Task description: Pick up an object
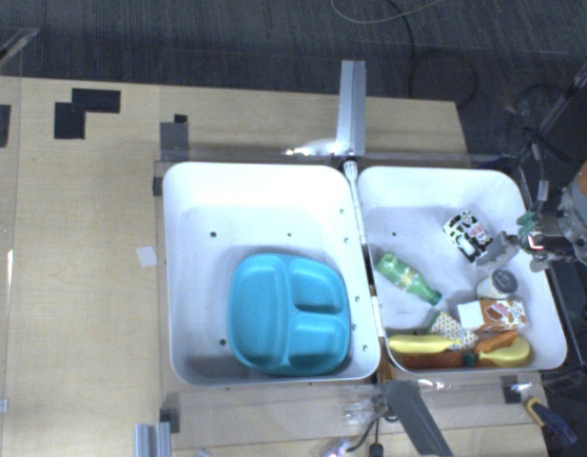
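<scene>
Claw (518, 240) sits at the 3 o'clock edge of the right bin (407, 193), reaching in over the rim from the arm (580, 219); whether it is open or closed I cannot tell, and nothing shows between its tips. Just at its 9 o'clock lies a black-and-white toy (466, 233), near but apart from it. At the claw's 6 o'clock sits a round grey knob (503, 281). A green bottle (407, 278) lies tilted near the bin's middle, toward the divider. Along the bin's 6 o'clock wall rest a banana (422, 345), a carrot (495, 341) and a yellow piece (508, 354), with a small carton (502, 312) just above them and a patterned scrap (447, 327) beside it. Left bin (207, 198) holds a blue divided plate (291, 312) toward its 5 o'clock corner
</scene>
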`<state>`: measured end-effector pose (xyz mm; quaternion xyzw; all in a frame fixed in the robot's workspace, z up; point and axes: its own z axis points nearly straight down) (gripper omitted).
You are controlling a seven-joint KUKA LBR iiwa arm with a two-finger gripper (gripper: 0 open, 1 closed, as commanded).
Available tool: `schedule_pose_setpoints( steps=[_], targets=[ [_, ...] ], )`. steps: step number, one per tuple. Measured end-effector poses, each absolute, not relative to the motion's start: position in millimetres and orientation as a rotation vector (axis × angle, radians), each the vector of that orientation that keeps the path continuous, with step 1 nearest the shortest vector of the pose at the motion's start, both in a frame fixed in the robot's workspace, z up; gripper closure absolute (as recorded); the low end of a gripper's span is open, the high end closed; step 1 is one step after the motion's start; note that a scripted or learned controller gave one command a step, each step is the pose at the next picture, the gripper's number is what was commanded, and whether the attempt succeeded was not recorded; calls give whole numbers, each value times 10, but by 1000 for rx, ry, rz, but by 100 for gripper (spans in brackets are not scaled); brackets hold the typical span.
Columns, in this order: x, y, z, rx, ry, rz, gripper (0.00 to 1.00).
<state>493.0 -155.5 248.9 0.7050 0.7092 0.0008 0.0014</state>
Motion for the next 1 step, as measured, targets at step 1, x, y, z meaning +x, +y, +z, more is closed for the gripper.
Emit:
schedule_pose_setpoints(
  steps=[1],
  targets=[
    [5378,-1716,1599,2006,2414,2,0]
  ],
)
